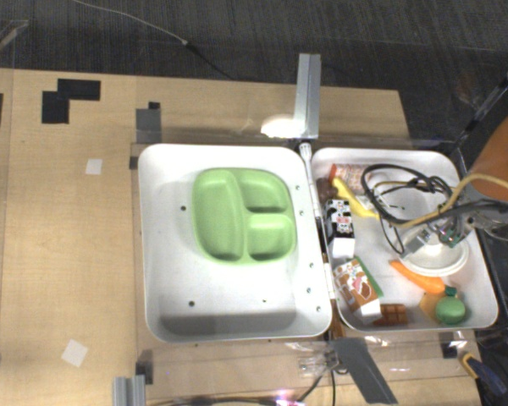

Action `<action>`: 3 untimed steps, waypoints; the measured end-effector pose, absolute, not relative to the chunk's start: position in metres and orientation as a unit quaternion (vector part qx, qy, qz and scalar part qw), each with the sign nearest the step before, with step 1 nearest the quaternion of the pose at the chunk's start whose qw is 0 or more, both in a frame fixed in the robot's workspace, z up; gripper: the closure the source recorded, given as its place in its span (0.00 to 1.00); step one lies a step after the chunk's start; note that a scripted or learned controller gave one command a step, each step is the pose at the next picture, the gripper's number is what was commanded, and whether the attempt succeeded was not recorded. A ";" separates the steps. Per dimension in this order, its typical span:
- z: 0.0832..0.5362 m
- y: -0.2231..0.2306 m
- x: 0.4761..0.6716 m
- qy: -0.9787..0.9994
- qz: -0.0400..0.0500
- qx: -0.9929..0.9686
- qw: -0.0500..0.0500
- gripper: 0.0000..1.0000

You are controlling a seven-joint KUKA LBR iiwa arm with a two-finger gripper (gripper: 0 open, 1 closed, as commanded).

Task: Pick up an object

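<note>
The right bin (489,304) holds several small things. Among them are a white round dish (440,265), an orange carrot (416,277), a green round toy (450,309), a brown chocolate bar (394,314), a printed carton (356,281), a white block (343,246) and a yellow piece (353,200). My gripper (436,237) hangs low over the white dish at the bin's right side. Black and tan cables (398,194) loop from it across the bin. Nothing shows between its tips.
The left bin (165,299) holds a green divided plate (241,214). A metal post (308,96) stands behind the seam between the bins. The arm's orange band (501,155) sits at the right edge. Wooden bench lies to the left.
</note>
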State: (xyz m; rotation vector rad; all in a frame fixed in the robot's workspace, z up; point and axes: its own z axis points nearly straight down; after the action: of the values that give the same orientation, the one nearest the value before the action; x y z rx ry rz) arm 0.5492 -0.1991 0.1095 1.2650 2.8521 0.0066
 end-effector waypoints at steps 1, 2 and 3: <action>0.102 -0.185 0.530 0.894 0.005 0.448 0.025 0.00; 0.102 -0.174 0.501 0.889 0.003 0.457 0.027 0.00; 0.126 -0.184 0.555 0.917 0.001 0.400 0.005 0.00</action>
State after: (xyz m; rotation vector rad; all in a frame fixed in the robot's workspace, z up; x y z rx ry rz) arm 0.5546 -0.1840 0.1265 1.2523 2.8710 0.0034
